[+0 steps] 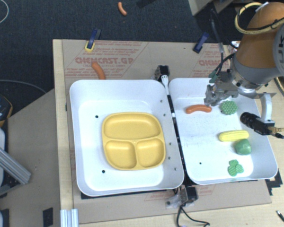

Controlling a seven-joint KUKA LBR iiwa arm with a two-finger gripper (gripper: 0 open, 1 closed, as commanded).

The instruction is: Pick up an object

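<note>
Two shallow white plastic bins side by side on the desk (132, 58), which is topped with printed cardboard. Left bin (85, 98) holds a smooth yellow plastic tray (132, 140) with three compartments, nothing in them. Right bin (203, 169) holds the toy food: a glossy orange-red sausage (198, 109), a bumpy green broccoli-like ball (228, 108), a yellow corn cob (234, 135), a smooth rounded green piece (243, 147) touching the corn's lower right, and a small ridged green leafy piece (235, 168) near the front edge. My gripper (214, 98) hangs over the back of the right bin, just above and right of the sausage, beside the broccoli ball; can't tell how it's set, nothing visibly in it. Another orange sausage (99, 70) lies on the cardboard behind the left bin. Dark carpet floor (47, 13) beyond, a small orange piece (122, 8) on it.
</note>
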